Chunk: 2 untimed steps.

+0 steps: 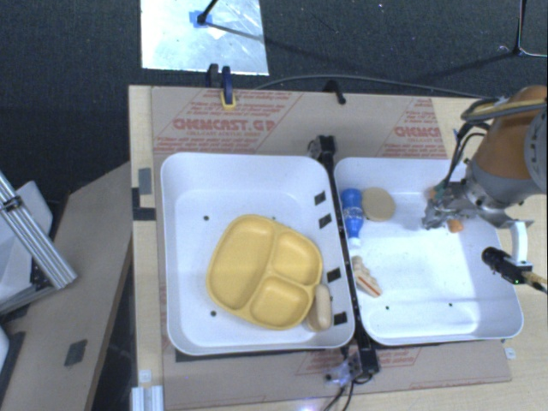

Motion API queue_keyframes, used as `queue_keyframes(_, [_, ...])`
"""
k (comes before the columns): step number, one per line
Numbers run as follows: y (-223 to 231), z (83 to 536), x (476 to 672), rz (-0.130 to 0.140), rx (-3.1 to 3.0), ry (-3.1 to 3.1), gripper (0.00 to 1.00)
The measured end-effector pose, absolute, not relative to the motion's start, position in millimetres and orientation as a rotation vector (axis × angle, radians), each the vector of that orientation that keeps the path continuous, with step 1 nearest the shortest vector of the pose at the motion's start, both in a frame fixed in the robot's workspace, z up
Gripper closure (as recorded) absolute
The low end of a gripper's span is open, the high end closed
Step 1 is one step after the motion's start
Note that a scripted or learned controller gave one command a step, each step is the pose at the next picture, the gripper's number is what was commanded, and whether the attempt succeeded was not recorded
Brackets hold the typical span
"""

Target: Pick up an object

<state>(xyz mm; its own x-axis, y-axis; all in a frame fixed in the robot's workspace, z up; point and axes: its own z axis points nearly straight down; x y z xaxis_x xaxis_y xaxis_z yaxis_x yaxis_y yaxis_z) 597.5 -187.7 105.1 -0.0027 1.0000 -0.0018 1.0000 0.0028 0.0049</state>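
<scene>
objects: blue bottle (351,205), tan round disc (378,204) and orange-white piece (366,277) lie along left side of right bin (445,319) | gripper (441,215) low at bin's upper right, small orange item at its tip, grip state cannot tell | left bin (184,221): yellow divided tray (264,270), beige piece (321,307) touching tray | counter (214,114) carries both bins

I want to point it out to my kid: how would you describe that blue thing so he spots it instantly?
Find the right-hand white bin. Along its left wall, near the top, lies a small blue bottle beside a tan round disc. It is the only blue item in either bin.
</scene>
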Motion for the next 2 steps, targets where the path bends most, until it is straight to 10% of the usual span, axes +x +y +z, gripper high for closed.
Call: queue_keyframes(2, [-195, 224, 600.6, 0.006, 2.211, 2.221, 1.0])
